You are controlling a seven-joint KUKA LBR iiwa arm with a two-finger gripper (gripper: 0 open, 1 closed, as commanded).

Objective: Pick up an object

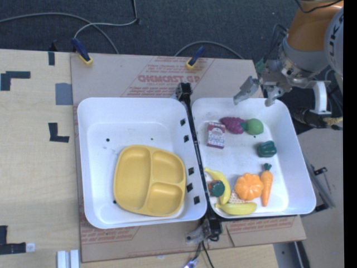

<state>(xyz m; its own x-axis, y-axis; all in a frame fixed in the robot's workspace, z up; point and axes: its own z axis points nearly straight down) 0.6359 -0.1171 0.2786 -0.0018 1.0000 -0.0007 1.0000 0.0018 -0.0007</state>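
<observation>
My gripper (257,95) hangs over the far rim of the right bin (295,144), open, with nothing between its fingers. Below it in that bin lie a purple grape bunch (232,125), a green apple (254,127), a small red-and-white box (216,135) and a dark green pepper (266,148). Nearer the front lie an orange pumpkin (248,186), a carrot (266,186), a yellow banana (240,208) and a yellow-green-red piece (216,186). The grapes and apple are the closest things to my gripper.
The left bin (92,149) holds a yellow divided plate (149,180). Black clips run along the seam between the bins (191,144). Blue-and-yellow clamps (82,50) hold the cardboard at the back. Cables trail across the dark floor behind.
</observation>
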